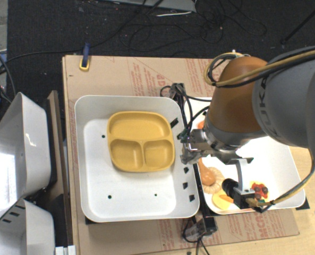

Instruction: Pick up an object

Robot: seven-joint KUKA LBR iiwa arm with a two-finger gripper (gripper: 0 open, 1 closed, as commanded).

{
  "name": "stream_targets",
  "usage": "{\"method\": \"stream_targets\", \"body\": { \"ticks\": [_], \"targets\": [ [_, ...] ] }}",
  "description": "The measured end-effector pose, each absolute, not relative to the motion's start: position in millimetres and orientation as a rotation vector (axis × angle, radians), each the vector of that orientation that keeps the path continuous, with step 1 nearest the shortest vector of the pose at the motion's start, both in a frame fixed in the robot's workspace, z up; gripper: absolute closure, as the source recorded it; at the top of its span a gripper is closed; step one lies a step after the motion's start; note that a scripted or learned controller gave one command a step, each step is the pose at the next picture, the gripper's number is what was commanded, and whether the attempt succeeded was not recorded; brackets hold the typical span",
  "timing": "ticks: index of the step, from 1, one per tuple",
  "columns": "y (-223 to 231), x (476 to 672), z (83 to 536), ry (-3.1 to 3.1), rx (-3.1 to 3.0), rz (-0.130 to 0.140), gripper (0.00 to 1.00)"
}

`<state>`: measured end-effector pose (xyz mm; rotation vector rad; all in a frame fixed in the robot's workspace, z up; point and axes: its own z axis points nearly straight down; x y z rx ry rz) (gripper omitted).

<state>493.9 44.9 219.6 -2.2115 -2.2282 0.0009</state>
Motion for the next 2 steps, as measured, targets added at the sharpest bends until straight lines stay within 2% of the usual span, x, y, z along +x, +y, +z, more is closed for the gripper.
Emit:
{"method": "stream_targets", "body": {
  "ticks": [1,2],
  "targets": [
    [87.8,489.9,225.0,-2.23,-2.211,-0.001,1.0],
    [84.9,490.2,224.9,-2.224,-2.219,0.001,0.0]
  ]
}}
